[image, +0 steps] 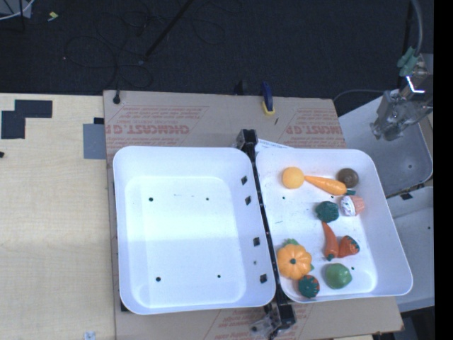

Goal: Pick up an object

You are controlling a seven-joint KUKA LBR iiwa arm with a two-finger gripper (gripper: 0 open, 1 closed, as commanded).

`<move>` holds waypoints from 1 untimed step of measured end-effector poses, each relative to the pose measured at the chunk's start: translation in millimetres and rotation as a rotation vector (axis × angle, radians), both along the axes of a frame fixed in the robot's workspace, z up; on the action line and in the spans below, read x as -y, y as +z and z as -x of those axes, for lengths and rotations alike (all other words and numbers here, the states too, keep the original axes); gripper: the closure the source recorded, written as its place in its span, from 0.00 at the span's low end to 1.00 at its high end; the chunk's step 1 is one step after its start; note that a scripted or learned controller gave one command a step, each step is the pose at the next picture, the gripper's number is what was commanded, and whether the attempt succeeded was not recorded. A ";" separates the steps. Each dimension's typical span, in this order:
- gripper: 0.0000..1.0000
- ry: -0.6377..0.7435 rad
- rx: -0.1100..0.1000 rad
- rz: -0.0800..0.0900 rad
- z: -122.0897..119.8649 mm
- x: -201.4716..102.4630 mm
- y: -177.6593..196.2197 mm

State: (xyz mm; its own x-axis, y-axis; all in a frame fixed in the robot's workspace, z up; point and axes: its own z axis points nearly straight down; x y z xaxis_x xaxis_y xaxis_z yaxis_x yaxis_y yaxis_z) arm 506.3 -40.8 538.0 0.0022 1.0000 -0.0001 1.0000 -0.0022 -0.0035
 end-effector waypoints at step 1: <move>1.00 -0.002 0.000 0.001 31.7 51.3 0.1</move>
